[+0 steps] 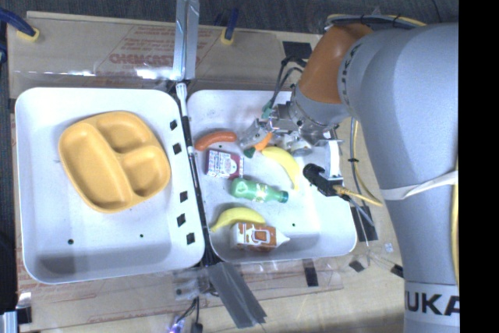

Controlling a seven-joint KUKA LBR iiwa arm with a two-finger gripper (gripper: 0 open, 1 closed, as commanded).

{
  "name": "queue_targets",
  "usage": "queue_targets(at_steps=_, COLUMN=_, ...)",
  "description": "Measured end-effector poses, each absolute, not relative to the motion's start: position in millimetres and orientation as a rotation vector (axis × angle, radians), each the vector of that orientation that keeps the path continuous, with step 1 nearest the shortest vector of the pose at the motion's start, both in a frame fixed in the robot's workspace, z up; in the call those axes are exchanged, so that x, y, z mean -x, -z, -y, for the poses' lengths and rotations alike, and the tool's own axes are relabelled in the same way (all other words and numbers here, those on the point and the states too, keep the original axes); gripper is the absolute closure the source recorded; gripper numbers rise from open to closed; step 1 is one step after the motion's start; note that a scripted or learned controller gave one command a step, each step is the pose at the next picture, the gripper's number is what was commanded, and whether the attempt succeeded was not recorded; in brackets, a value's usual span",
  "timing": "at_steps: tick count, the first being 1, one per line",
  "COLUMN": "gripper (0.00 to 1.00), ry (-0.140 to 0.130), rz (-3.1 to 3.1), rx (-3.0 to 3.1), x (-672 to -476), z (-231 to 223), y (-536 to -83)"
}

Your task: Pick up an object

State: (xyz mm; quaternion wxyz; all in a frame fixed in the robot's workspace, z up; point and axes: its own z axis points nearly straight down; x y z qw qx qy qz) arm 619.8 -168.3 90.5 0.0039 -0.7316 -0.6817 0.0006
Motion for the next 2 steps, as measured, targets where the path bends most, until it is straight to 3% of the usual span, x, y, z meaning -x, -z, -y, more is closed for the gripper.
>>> queue_targets(at_steps=1, gripper=1.00, ry=-0.007, rz=2.139, rx=2.288, x=-619.5, z=169, y=-100)
queue_targets(at_steps=2, gripper=1.00, ry=0.000, rz=2.211, rx=2.231, x=-633.3, z=89, y=-242)
